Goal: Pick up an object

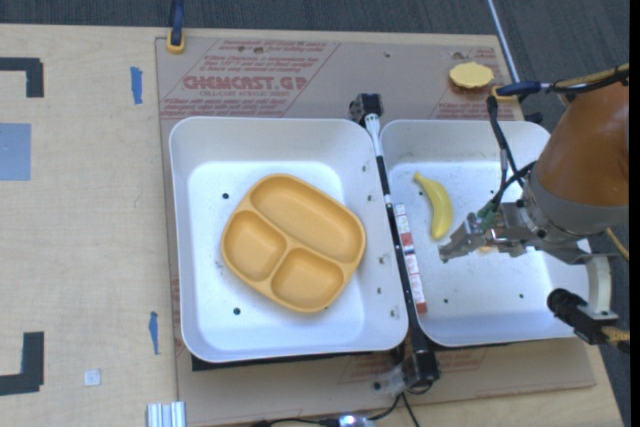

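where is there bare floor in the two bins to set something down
Left bin: the divided yellow plate fills the middle, leaving narrow strips along the walls. Right bin: the near floor below the banana and gripper is bare; the upper middle is crowded.

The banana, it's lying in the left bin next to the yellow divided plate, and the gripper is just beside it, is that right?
Not quite. The camera view shows the banana lying in the right bin, while the yellow divided plate sits alone in the left bin. The gripper is indeed just beside the banana.
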You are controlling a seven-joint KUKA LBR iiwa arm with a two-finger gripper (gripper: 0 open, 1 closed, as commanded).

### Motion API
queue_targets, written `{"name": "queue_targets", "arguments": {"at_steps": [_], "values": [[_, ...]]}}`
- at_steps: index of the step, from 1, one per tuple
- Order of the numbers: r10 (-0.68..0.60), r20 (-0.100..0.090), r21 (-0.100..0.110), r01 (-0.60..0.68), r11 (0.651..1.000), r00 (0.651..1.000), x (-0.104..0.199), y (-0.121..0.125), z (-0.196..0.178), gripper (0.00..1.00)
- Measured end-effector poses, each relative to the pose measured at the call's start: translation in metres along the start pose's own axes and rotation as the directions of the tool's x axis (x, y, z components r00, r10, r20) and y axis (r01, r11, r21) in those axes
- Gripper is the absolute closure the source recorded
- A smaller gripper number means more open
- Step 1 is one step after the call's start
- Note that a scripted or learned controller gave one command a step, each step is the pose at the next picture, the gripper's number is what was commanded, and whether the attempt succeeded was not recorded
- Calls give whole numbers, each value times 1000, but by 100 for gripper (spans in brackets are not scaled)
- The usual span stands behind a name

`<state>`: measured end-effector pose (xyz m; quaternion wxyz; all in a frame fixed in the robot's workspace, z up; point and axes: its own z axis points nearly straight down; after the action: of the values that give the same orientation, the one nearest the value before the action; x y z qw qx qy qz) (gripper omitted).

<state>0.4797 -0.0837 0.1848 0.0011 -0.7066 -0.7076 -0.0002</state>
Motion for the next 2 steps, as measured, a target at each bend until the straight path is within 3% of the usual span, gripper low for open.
{"name": "queue_targets", "arguments": {"at_steps": [1,2], "values": [[-1,1,-5,1,1000,1000,93,1,-27,100],[-1,2,-10,1,1000,1000,93,3,-37,100]]}}
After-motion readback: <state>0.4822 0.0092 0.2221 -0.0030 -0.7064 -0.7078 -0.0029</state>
